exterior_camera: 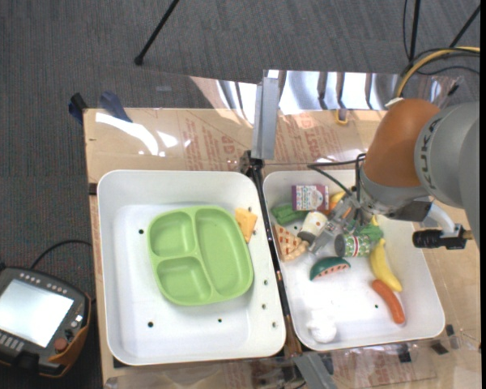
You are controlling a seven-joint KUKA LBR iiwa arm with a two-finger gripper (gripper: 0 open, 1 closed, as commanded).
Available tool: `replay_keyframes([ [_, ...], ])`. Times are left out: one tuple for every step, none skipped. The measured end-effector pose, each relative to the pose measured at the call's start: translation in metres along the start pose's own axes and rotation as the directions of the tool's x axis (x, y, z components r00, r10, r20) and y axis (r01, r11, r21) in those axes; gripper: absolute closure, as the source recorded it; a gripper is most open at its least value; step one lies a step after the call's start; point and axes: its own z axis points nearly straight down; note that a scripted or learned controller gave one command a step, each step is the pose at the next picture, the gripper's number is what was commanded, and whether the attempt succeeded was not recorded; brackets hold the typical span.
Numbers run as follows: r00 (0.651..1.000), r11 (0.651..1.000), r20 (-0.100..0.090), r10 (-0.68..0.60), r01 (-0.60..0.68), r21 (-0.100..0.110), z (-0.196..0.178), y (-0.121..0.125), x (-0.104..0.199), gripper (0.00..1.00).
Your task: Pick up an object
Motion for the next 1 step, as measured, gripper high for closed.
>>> replay_keyframes([
  [0.991, 0.991, -0.003, 0.136, -0.136, 0.002, 0.0012, -0.0795, 0.0425, 0.0],
])
